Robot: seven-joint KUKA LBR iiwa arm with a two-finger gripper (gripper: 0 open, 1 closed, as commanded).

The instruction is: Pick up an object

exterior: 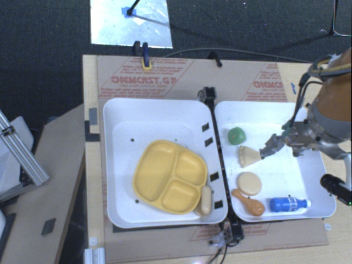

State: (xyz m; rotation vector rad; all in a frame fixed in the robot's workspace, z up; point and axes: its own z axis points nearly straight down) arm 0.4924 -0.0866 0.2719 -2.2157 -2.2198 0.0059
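Reaching in from three o'clock over the right bin [313, 202], tool [270, 147] hovering just beside the cream wedge [248, 157] at nine o'clock, seemingly lined up for a grasp, grip state impossible to tell, nothing visibly held.

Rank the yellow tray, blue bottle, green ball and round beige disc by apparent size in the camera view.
1. yellow tray, by far the largest
2. blue bottle, longest of the small items
3. round beige disc
4. green ball

The disc and ball look close; that order is unsure.
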